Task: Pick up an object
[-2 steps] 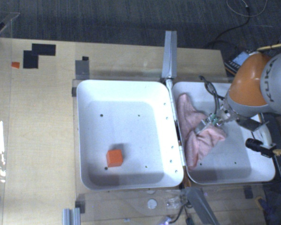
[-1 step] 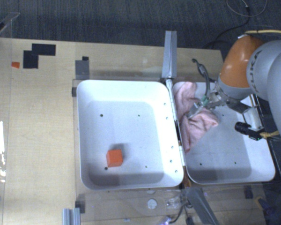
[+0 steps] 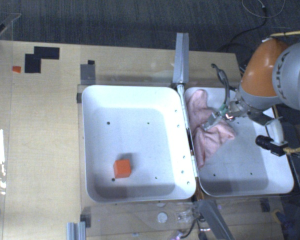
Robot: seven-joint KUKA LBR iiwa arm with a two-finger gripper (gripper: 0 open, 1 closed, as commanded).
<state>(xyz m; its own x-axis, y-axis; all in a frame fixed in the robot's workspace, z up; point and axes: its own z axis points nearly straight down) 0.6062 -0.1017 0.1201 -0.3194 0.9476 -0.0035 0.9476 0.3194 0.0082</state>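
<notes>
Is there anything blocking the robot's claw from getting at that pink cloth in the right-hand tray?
Nothing visible does. The gripper is already down at the pink cloth in the right bin, right over its bunched-up part. The orange block lies apart in the left bin, beyond the divider between the two bins.

A pale wooden counter (image 3: 40, 149) fills the foreground, bearing black patches (image 3: 39, 58) and a small orange marker (image 3: 16, 69) near its far left edge. Beyond it lies dark grey carpet (image 3: 115, 9) — a thin cable (image 3: 262, 6) loops across it at upper right.
</notes>
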